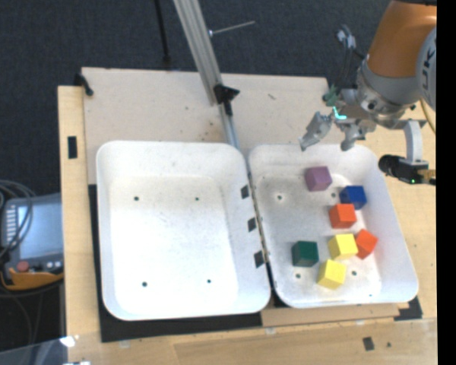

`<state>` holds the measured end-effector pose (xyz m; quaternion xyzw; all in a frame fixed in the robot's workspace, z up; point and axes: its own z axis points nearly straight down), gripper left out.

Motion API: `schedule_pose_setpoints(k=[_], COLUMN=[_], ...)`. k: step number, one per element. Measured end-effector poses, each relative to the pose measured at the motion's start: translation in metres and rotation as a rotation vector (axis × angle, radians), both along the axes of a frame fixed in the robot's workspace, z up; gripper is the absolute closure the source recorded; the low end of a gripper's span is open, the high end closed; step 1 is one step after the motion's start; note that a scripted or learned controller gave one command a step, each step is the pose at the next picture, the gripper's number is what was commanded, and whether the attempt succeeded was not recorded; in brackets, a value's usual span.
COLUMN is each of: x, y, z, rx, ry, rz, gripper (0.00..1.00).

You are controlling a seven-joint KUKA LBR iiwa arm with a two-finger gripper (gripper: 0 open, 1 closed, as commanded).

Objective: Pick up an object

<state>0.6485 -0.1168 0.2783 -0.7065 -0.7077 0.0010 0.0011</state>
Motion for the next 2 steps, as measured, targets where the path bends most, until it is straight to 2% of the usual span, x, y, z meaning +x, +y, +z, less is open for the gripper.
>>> schedule_pose_setpoints(k=[1, 2], x=[0.001, -0.002], y=[0.000, -0.001], z=[0.002, -0.040], rx=[-0.002, -0.002], ry=[-0.004, 0.000], rz=[0.001, -0.002], gripper=[0.00, 0.00])
